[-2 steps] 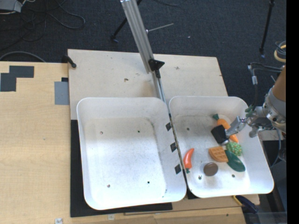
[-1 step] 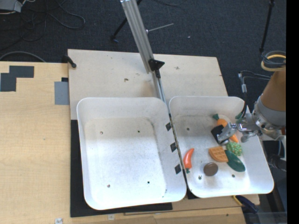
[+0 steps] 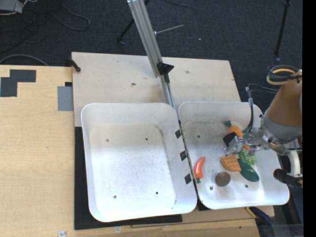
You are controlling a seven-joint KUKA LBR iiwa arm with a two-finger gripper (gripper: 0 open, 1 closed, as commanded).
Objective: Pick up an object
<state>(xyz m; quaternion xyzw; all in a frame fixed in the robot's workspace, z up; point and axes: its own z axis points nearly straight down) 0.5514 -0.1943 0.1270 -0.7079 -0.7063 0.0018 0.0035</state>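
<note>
The right bin [image 3: 212,113] holds several small items. A red-orange pepper [image 3: 199,167] lies near its left wall, and a brown round piece [image 3: 222,179] sits toward the front. Behind that are an orange waffle-like piece [image 3: 230,163], a dark green piece [image 3: 249,173] and a light green knobbly piece [image 3: 247,157]. An orange piece with a green tip [image 3: 233,129] lies farther back. My gripper [image 3: 236,144] hangs low over the cluster, just behind the waffle-like piece and next to the light green one. It hides whatever is under it.
The left bin [image 3: 98,113] stands beside the right one, their walls meeting along black clips [image 3: 183,155]. A slanted aluminium bar [image 3: 148,38] rises behind the bins. The grey and orange arm [image 3: 285,110] covers the right bin's right wall.
</note>
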